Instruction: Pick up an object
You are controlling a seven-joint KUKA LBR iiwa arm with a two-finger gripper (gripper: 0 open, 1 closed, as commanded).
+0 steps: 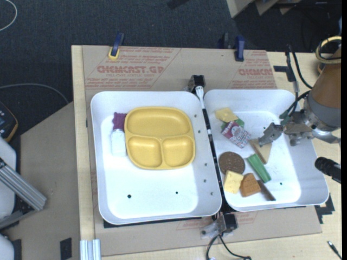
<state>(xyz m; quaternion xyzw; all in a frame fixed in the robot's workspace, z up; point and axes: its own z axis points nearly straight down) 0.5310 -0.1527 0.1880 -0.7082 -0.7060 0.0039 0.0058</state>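
Observation:
My gripper (269,135) reaches in from the right and hangs over the right bin (295,173), just above a tan wedge (264,153). To its left lie a red-and-white packet (236,134) and a yellow piece (225,114). Below it are a brown round disc (231,161), a green stick (258,167), a pale yellow block (233,181), an orange wedge (250,186) and a dark brown stick (265,190). Nothing shows held in the gripper.
The left bin (152,194) holds a yellow divided plate (160,137), with a purple item (118,120) and a white bottle (117,142) at its left side. Cables run along the bench at the right.

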